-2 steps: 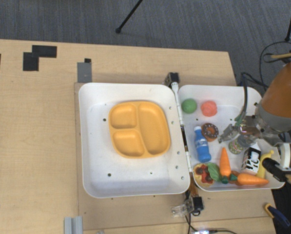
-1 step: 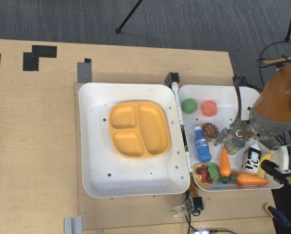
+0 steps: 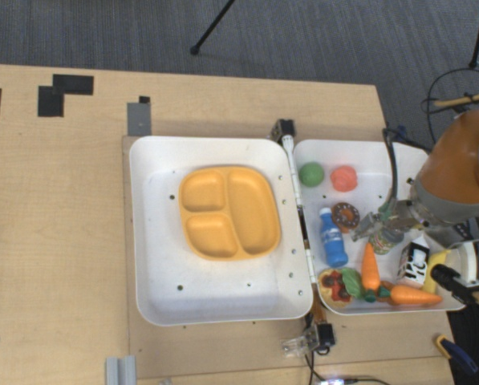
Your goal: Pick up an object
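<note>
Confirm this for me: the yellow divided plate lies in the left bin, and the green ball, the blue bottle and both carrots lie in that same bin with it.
Wrong on one point. The yellow divided plate does lie in the left bin, but the green ball, the blue bottle and both carrots lie in the right bin, as the camera view shows.

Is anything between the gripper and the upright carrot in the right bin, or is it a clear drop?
Nothing visible blocks it. The gripper hangs just above the upright carrot, with bare bin floor between. Close neighbours: the blue bottle to its left, the lying carrot below right.
</note>
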Available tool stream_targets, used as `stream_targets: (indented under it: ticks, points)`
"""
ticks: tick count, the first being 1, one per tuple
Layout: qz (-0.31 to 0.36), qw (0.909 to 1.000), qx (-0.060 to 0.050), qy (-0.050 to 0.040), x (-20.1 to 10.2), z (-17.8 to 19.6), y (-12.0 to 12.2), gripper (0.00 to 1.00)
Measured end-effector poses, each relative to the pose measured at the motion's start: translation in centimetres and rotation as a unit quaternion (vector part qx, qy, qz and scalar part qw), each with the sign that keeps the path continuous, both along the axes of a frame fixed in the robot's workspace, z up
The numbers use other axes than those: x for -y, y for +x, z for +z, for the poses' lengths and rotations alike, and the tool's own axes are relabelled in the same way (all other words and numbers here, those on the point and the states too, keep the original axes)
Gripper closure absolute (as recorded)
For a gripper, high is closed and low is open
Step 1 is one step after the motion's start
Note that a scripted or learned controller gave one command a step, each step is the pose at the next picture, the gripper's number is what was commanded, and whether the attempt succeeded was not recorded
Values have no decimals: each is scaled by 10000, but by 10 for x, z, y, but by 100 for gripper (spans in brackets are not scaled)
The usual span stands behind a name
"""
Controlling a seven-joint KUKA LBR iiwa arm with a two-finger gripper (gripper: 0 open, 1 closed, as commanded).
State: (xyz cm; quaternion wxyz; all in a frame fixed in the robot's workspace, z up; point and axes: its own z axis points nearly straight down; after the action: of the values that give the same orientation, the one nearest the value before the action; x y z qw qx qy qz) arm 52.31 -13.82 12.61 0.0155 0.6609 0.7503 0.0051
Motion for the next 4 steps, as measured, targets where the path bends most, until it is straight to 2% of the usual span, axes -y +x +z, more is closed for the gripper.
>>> stream_targets:
  ticks: [2,3,4]
  points:
    - [923,9957,4,-40,0,-2,-1,0]
    - [1487,9889,4,-37,-3,-2,-1,0]
    - [1526,9883,3,-41,-3,-2,-1,0]
